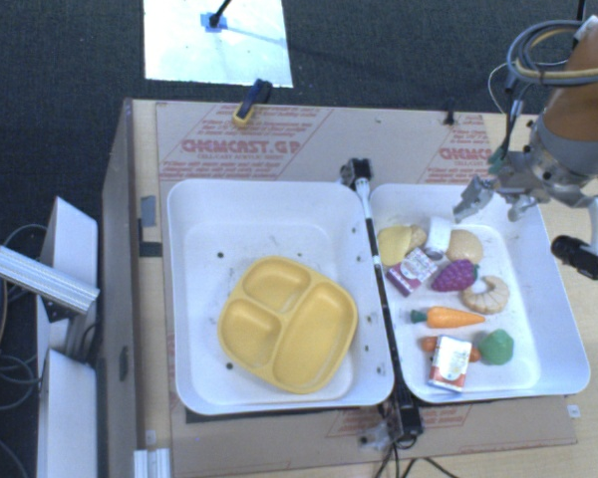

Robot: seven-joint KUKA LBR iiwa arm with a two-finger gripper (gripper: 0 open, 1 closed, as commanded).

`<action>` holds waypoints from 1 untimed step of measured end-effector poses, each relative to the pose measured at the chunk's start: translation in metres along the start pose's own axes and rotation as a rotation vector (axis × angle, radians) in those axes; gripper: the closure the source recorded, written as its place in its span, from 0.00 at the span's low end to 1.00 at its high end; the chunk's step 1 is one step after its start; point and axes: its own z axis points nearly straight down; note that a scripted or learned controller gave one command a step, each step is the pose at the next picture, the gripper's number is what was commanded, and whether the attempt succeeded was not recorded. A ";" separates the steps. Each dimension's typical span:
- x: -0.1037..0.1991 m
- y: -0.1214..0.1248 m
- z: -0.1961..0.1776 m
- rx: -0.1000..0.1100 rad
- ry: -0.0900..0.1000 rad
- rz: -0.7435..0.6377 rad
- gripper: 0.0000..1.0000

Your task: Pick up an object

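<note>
Over right bin's far rim: claw, fingers apart, gripping nothing. Just below, toy food in a heap w/ white block, grapes, carrot, green piece, carton. In left bin: yellow tray. Under both: cardboard-topped surface.

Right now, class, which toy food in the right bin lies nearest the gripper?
The white cube, at the pile's far edge below the gripper; the purple grapes and carrot lie farther.
</note>
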 end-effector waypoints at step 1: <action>0.009 -0.005 0.137 -0.008 -0.002 0.003 0.00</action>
